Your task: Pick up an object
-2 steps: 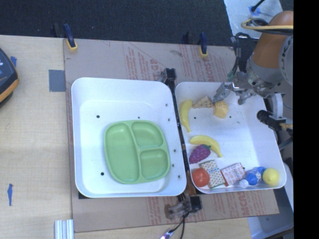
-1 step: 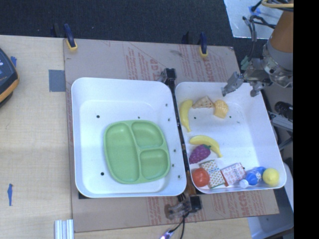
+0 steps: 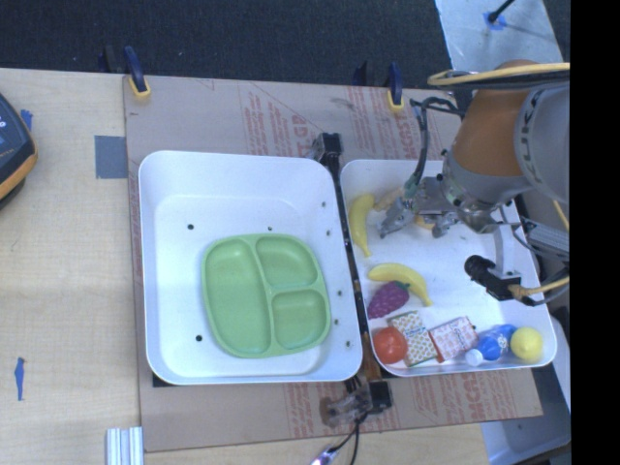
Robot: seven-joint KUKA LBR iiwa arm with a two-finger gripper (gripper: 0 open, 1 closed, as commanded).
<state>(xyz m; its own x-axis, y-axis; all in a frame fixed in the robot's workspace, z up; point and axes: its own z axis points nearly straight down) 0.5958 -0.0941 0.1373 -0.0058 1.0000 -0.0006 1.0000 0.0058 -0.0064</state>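
Grey hand (image 3: 418, 217) low over far end of right bin (image 3: 542, 356), beside a yellow banana (image 3: 360, 223); finger state cannot be told. Second banana (image 3: 401, 278), grapes (image 3: 387, 298), tomato (image 3: 389, 345) lying nearer

Two white bins (image 3: 155, 177), one green plate (image 3: 263, 294), two bananas (image 3: 360, 223), one tomato (image 3: 389, 345), one lemon (image 3: 526, 343), two cartons (image 3: 451, 338).

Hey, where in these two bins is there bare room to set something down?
Left bin: bare floor behind and left of the green divided plate. Right bin: crowded along the front; a small patch between the banana and lemon.
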